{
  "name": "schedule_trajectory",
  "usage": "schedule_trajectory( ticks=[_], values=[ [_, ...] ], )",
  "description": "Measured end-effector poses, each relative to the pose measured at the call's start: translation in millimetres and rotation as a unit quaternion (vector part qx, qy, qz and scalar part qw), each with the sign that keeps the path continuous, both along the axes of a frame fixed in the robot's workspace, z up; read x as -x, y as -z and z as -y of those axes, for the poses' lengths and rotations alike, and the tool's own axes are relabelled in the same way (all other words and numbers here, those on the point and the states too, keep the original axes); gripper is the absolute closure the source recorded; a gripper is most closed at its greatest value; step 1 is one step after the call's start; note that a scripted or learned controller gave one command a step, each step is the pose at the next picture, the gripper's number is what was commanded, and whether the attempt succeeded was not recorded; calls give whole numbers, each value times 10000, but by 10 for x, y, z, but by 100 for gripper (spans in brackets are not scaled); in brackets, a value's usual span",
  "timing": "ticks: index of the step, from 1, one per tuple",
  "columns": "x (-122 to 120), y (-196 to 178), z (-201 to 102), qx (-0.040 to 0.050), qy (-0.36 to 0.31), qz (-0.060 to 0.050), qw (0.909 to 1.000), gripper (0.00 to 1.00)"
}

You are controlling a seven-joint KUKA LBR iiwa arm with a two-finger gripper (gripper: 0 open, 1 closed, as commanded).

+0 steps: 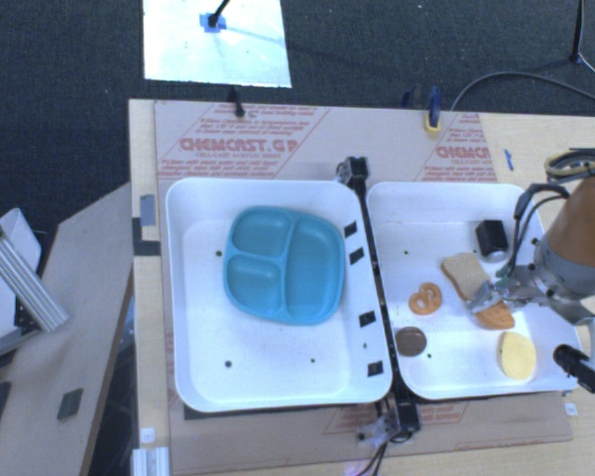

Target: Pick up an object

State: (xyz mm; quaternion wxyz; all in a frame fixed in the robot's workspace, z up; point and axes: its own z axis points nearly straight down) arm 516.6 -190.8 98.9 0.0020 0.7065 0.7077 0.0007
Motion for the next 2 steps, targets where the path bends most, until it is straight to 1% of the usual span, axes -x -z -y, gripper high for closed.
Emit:
schedule_trajectory(
  ticks=[1,2],
  values=[
    [-24,-581,100,5,-6,10,10000,100],
    [-53,-1228,103,6,-16,20,10000,100]
  ],
)
